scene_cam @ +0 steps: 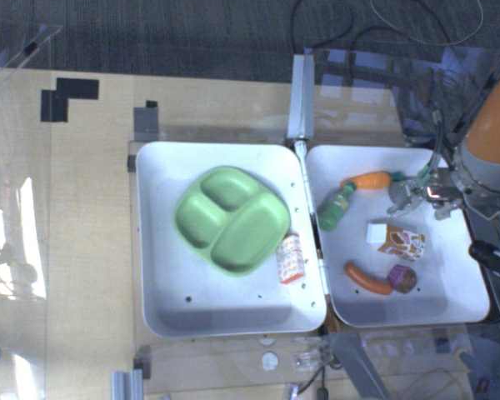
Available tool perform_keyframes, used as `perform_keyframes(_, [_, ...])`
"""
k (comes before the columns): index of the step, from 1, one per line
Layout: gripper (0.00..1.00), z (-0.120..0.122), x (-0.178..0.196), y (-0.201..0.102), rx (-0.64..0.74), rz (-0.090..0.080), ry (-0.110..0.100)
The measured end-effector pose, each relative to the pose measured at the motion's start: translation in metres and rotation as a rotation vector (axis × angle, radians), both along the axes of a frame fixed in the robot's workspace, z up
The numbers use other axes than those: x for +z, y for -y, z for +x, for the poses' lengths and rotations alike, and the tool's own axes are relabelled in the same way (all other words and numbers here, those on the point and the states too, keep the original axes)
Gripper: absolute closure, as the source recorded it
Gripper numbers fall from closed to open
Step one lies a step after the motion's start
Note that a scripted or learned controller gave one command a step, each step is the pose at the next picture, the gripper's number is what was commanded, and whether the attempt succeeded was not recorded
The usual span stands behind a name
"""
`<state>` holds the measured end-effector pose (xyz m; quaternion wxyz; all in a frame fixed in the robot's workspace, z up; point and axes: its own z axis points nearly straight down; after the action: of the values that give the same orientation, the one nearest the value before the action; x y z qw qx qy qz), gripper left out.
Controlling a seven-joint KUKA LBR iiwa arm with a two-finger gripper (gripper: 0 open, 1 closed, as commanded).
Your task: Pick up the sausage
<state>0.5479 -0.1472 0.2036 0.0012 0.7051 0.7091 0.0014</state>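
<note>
Evidently the sausage [367,277] is lying in the right bin [458,307] near its front wall, touching a purple object [402,278]; looking light, smooth and rounded (likely slippery), it is best pinched across its middle. The tool [418,192] is hovering open, carrying nothing.

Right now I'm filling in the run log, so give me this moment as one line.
task: pick up sausage | gripper: over right bin, near carrot | sausage: lying in right bin, untouched | status: not yet picked
</note>
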Motion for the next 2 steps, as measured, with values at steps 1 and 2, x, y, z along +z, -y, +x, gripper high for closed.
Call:
perform_keyframes(1, [0.0,-0.003,-0.115,0.026,-0.052,-0.002,0.008])
perform_keyframes(2, [0.0,-0.051,-0.114,0.049,0.034,-0.003,0.007])
